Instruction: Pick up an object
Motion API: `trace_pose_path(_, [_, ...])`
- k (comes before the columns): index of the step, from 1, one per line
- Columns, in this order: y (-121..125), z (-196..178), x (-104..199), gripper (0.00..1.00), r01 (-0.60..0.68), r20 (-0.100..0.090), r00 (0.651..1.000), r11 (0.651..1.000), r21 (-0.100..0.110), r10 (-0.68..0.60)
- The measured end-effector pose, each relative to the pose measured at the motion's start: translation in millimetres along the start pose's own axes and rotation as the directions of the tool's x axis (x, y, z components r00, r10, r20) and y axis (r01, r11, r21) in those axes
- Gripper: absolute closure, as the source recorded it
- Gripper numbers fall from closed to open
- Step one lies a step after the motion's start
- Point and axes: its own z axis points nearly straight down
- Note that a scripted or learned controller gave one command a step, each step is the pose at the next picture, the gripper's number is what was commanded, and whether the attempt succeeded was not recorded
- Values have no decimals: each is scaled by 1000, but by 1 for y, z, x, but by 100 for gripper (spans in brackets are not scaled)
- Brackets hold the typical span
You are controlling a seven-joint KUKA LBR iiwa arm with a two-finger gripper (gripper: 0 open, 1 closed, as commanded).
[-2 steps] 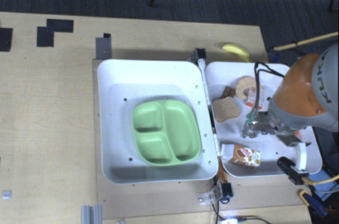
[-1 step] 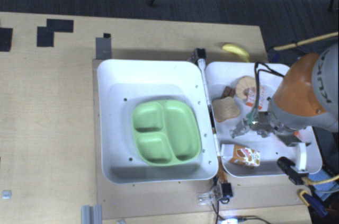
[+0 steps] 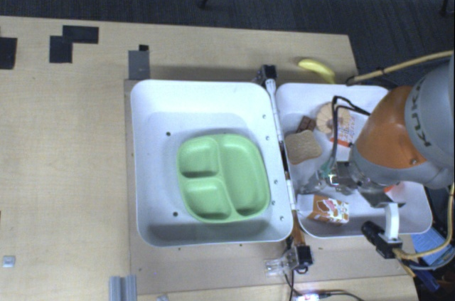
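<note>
The arm reaches into the right bin (image 3: pixel 298 97) from the right, its orange band over the bin's middle. My gripper (image 3: pixel 325 177) points down near the bin's left side. It hangs just above an orange and white snack packet (image 3: pixel 331 209) by the front wall. A tan square sponge-like piece (image 3: pixel 302 146) lies just behind the gripper. Further back are a small dark brown piece (image 3: pixel 306 124) and a round labelled pack (image 3: pixel 340 123), partly hidden by the arm. Nothing shows as held.
The left bin (image 3: pixel 153 150) holds a green divided plate (image 3: pixel 222 176). A yellow banana-like object (image 3: pixel 316 67) lies on the bench behind the right bin. A black clip (image 3: pixel 268 72) sits where the bins meet at the back.
</note>
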Motion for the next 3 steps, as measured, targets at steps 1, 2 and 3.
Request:
trace_pose_path(1, [2,-11,0,100,3,0,1000,1000,-6,-3])
trace_pose_path(2, [2,-11,0,0,2,0,1000,1000,-6,-2])
trace_pose_path(3, [4,-22,1,100,5,0,1000,1000,-9,-5])
